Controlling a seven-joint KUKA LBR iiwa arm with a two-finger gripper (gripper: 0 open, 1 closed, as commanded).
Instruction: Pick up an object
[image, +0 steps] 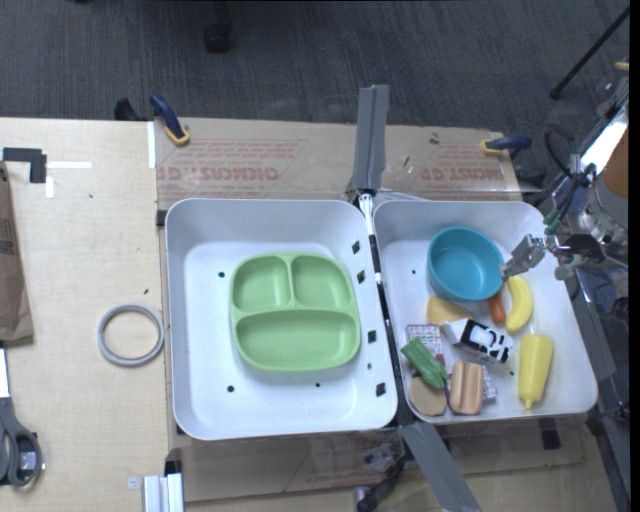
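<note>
Step in hand, by my judgement: the approach. The claw (522, 258) sits low at the right side of the right bin (400, 225), its metal tips just beside the blue bowl (464, 262) and just above the banana (518, 302). Nothing shows between the tips; whether they are spread or pressed together cannot be told at this size.

Candidate objects all lie in the right bin: the blue bowl toward the far side, the banana against its right edge, a yellow corn-like piece (534, 368) near the bin's right wall, a small black-and-white item (485, 341) in the middle, and a green piece (425, 361), a hot-dog-like toy (465, 387) and flat packets crowded at the near edge. The left bin (190, 300) carries a green divided plate (295, 310).

Next move, as I judge it: settle on one target — the banana is nearest — line the tips across its narrow width, descend, then grip. The bowl's rim is close enough to be knocked.

Surroundings: a pale wood counter (70, 250) with a tape ring (131, 333) at left, clamps (172, 120) holding cardboard behind the bins, and dark carpet beyond.
</note>
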